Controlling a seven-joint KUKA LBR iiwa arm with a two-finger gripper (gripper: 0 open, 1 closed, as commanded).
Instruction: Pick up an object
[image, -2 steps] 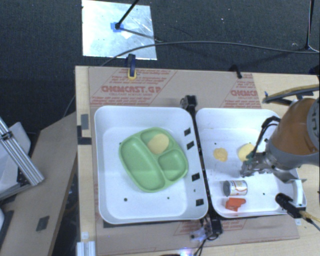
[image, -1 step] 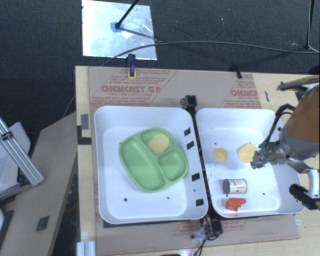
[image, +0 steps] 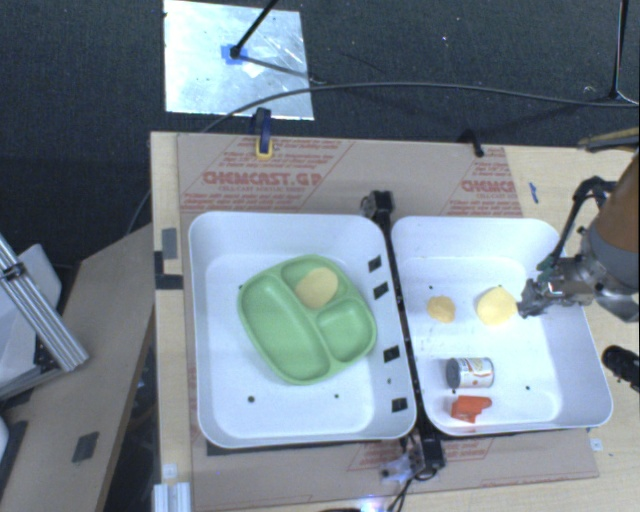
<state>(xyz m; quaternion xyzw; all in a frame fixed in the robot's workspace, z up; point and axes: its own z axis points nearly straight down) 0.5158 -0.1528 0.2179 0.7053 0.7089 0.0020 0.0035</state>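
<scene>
You have the two-finger gripper (image: 528, 300) low over the right shallow white bin (image: 572, 400), close to its right wall, with the grey arm (image: 612, 262) coming in across that wall. Its tips sit just beside the larger pale yellow rounded object (image: 495, 306), on that object's right side; nothing shows between the fingers, and you cannot tell from here whether they are spread or closed.

Left of that piece, near it but apart, lies a smaller yellow rounded object (image: 441, 309). Toward the bin's front edge a small metal can with a white label (image: 469, 373) lies on its side, and just in front of it an orange-red plastic piece (image: 470, 406) rests near the front wall. The back half of this bin's floor is bare, as is the front right corner.

In the left white bin (image: 230, 400) a green compartment plate (image: 300, 335) sits centred and turned at an angle, with another yellow rounded piece (image: 317, 287) in its upper compartment. Floor shows all around the plate. A black hinged divider (image: 395, 310) runs between the bins.
</scene>
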